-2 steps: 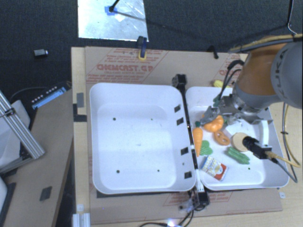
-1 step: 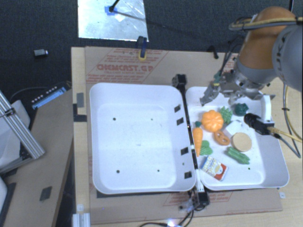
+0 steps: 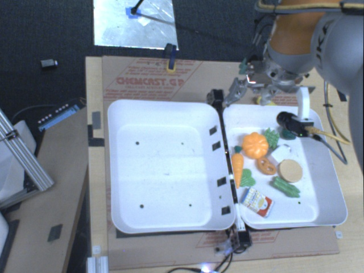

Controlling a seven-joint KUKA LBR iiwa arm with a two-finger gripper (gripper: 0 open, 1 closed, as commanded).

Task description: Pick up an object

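Note:
The right bin (image 3: pixel 324 169) holds several toy foods. An orange pumpkin (image 3: pixel 255 145) sits near its middle, with a carrot (image 3: pixel 238 165) to its lower left by the divider. Beside them lie a tomato slice (image 3: pixel 265 165), a round tan biscuit (image 3: pixel 290 170), a white block (image 3: pixel 281 153), a green pickle (image 3: pixel 285 187), a leafy green piece (image 3: pixel 271 136) and a small printed packet (image 3: pixel 257 202). My gripper (image 3: pixel 250 95) hangs over the back edge of this bin, above and behind the pumpkin. It is open, with nothing between its fingers.
The left bin (image 3: pixel 165 164) adjoins the right one along a clipped divider (image 3: pixel 227 158). A shiny metal sheet (image 3: pixel 135 16) lies behind the bench. The grey arm (image 3: pixel 335 38) fills the upper right corner.

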